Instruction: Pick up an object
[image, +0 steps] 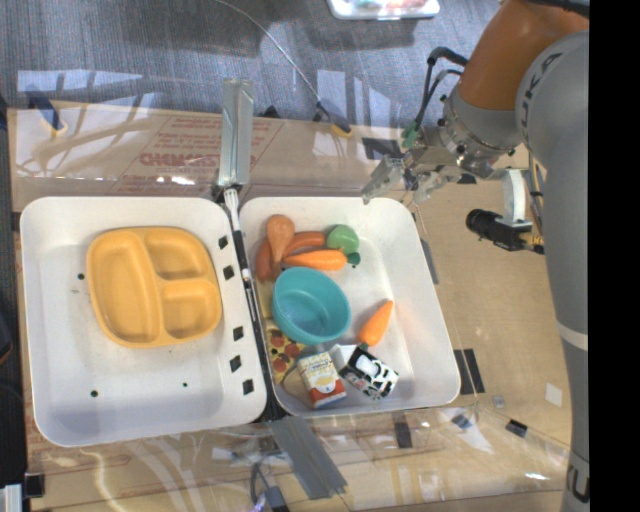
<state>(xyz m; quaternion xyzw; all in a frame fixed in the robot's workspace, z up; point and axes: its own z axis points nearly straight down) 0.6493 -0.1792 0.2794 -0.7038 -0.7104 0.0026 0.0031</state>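
Observation:
The right bin holds several toy foods. A teal bowl sits in its middle. Behind the bowl lie an orange carrot, a brown sausage-like piece and a green vegetable. A second carrot lies to the bowl's right. At the front are a small juice carton, a black-and-white milk carton and a pizza slice. My gripper hangs above the bin's far right corner, fingers spread, with nothing between them.
The left bin holds a yellow divided tray. A metal bar stands behind the divider between the bins. The arm's grey body fills the right side. Tape marks dot the bench in front.

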